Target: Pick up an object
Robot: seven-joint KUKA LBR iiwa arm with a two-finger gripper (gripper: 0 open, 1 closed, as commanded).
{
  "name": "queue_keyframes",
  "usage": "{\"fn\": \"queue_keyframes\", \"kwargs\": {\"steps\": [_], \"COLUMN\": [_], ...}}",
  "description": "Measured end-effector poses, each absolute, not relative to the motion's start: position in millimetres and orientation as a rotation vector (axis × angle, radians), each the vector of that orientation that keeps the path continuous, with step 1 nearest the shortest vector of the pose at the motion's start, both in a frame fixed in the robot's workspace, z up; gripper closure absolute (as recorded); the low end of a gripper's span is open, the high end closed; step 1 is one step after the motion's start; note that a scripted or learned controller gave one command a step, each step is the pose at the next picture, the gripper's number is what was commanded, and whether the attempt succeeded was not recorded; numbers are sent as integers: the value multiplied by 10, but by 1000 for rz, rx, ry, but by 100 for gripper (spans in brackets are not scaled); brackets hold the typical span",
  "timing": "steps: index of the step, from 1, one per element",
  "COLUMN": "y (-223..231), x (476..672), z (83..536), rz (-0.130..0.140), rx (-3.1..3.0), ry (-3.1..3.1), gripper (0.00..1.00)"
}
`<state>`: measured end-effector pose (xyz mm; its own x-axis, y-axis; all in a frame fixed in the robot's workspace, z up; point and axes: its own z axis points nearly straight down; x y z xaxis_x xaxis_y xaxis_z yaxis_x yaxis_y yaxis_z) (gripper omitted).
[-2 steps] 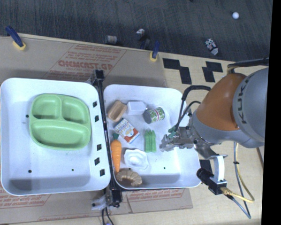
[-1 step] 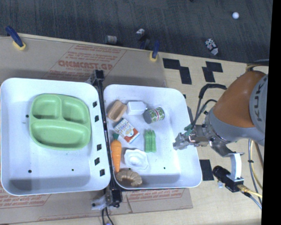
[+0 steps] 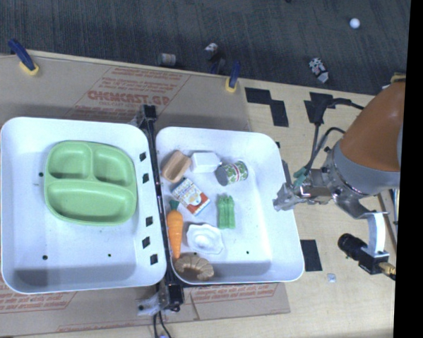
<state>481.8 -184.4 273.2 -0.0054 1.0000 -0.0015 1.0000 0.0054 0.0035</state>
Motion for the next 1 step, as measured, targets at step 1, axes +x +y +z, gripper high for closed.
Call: {"fn": "queue_keyframes", "kwargs": {"steps": [1], "y": [-2112], "x": [4761], "z": [1976], "rz": [-2], "rx": [2217], "ry": [2229], "gripper": [100]}}
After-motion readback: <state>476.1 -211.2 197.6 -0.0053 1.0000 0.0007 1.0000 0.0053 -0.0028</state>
